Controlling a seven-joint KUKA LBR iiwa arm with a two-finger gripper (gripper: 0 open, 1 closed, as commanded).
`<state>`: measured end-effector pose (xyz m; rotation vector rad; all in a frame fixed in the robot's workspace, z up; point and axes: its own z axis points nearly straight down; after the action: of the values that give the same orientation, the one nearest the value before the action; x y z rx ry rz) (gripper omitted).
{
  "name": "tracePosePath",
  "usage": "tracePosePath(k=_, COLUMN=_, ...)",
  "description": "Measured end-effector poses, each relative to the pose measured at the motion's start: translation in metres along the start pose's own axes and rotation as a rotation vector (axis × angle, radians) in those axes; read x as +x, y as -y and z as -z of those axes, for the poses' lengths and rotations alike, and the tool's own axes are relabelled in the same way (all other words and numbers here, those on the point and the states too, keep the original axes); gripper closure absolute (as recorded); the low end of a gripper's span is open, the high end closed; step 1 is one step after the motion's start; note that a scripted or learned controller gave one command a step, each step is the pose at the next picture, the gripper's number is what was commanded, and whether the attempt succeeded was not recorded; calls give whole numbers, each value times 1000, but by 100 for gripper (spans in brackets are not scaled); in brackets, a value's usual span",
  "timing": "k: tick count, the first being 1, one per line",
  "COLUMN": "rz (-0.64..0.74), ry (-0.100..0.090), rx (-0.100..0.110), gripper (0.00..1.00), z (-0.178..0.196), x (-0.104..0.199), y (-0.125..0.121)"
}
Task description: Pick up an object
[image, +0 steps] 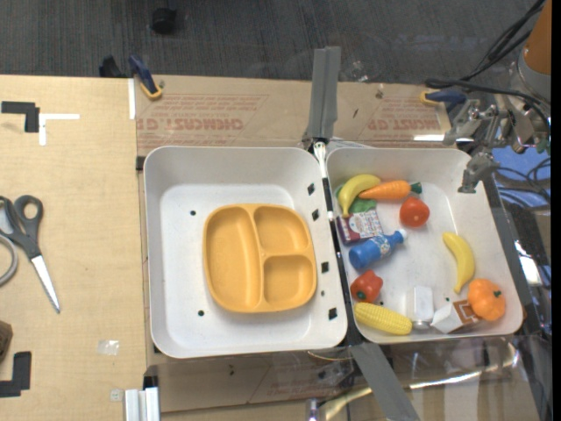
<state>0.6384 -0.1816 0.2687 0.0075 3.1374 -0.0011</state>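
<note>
Yellow plastic is seen twice in banana form in the right bin [491,213]: one banana [459,260] lies alone toward the right wall, its long axis running near to far with the curve bowed rightward, and another banana [354,189] is curled at the far left corner, touching a carrot [386,189] that is laid crosswise, its green tip pointing right. A glossy red tomato [414,212] is set just below the carrot. A blue bottle [375,248] is tilted, cap up-right. A knobbly corn cob [382,319] lies along the near wall, beside a red pepper [366,285]. A ribbed orange pumpkin [486,299] is found at the near right corner. An orange divided plate [259,258] rests in the left bin [166,235]. The gripper [478,152] is held above the right bin's far right corner; whether its fingers are apart cannot be told.
</note>
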Motion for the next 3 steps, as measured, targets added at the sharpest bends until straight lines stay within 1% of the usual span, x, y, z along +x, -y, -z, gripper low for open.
tracePosePath(k=1, rz=61, ry=0, rx=-1, gripper=0, z=-155, x=-5, y=-61)
tracePosePath(k=2, rz=-49, ry=1, rx=0, gripper=0, z=-174, x=4, y=-41)
tracePosePath(k=3, rz=-45, ry=7, rx=2, gripper=100, z=-163, x=2, y=-43)
